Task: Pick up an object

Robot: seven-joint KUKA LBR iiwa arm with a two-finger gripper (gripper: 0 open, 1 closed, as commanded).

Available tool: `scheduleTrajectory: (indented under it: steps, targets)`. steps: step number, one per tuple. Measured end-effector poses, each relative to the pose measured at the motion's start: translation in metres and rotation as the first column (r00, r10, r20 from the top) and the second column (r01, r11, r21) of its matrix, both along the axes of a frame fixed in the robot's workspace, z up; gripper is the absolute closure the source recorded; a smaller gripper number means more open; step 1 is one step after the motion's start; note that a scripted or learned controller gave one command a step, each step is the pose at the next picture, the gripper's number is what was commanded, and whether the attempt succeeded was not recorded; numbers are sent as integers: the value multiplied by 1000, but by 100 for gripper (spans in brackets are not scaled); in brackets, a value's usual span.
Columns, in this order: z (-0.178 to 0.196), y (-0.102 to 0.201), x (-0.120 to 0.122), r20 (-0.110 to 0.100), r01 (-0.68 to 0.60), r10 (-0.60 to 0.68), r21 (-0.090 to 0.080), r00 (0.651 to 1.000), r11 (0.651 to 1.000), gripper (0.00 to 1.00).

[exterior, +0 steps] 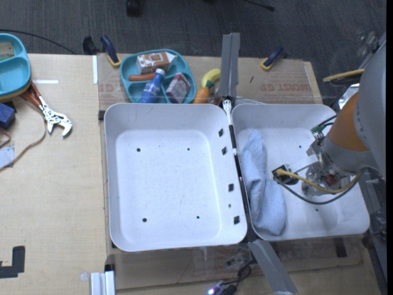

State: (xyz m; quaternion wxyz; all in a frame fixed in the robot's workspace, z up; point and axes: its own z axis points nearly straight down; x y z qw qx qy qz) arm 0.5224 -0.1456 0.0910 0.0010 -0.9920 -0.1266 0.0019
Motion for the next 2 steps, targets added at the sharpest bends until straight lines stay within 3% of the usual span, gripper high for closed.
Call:
scheduleTrajectory:
  steps: [1,2]
  targets:
    - [8,0,-1,-4,0,0,1,1000,1000,100]
    - [0,-5,-34,-1,48,-48,0,999,999,100]
